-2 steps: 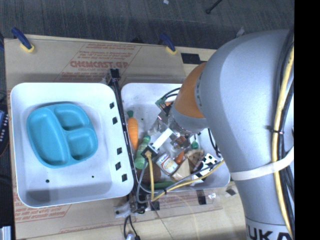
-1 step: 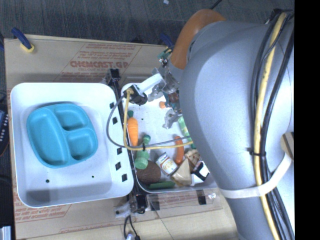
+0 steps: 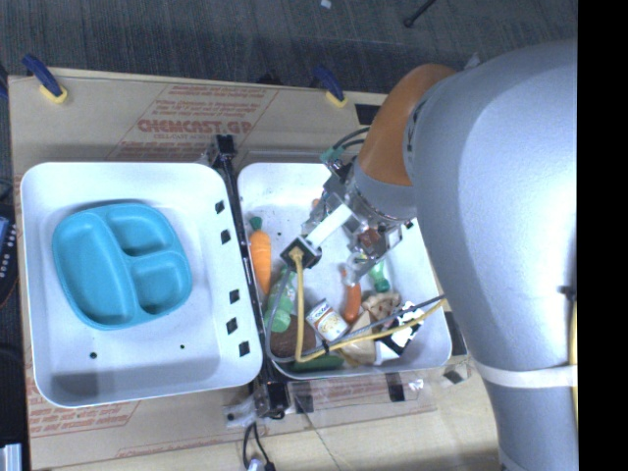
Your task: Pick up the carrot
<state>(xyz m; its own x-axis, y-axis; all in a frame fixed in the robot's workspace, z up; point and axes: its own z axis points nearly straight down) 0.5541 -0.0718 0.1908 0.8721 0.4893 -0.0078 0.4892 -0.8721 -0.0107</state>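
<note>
The grey arm [image 3: 510, 194] with its orange band looms largest, reaching in from the right over the right bin [image 3: 287, 180]. Its claw [image 3: 365, 246] hangs above the bin's middle, behind a heap of clutter at the near edge; how far it is open cannot be told. The carrot [image 3: 260, 256] lies along that bin's left wall, apart from the claw. A blue divided tray [image 3: 123, 263] sits in the left bin [image 3: 59, 189].

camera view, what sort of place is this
Likely a robot lab bench: a grey arm reaches over a white bin holding a carrot, beside a second bin with a blue divided tray.
</note>
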